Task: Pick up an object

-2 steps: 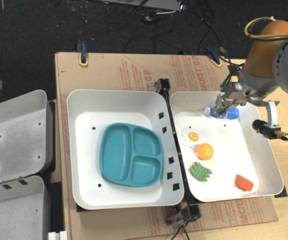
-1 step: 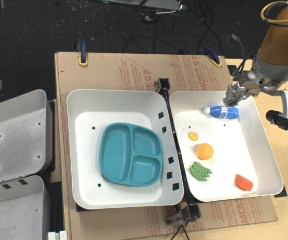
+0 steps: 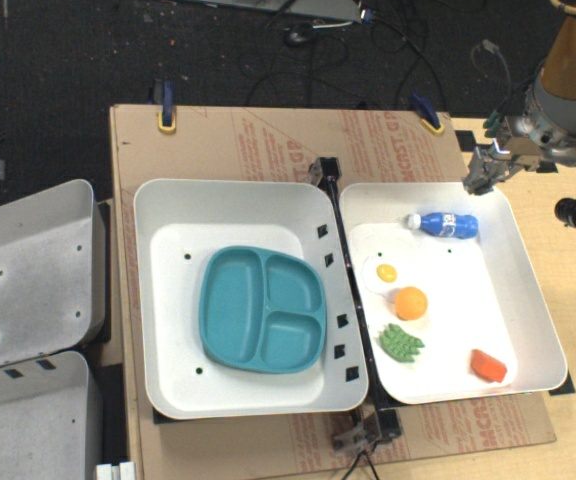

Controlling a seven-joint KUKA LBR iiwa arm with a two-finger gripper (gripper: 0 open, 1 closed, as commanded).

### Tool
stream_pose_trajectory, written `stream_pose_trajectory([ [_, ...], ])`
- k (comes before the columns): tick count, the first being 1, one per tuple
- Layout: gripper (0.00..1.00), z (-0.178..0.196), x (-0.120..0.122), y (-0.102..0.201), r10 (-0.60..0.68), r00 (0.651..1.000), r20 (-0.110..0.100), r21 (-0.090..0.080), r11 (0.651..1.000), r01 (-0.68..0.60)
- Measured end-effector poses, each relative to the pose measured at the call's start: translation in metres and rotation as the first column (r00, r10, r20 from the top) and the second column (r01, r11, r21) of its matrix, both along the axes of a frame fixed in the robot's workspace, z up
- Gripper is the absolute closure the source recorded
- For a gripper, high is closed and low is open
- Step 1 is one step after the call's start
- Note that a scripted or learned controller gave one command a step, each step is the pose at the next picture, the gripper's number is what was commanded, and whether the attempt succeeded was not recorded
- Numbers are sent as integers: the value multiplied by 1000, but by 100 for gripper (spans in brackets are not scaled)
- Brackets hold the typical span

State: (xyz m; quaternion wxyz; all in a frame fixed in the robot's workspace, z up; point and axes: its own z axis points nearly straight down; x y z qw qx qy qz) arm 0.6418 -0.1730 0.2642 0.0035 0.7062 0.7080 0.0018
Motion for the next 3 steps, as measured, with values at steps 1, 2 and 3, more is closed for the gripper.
stream_pose_trajectory([
  [1,100,-10,3,63,5,1000,-8,4,1000,-5],
  [2,100,-10,-2,108,4,1000,-8,3,1000,-4],
  [3,100,-7,5,165,5,1000,-5,3,1000,-5],
])
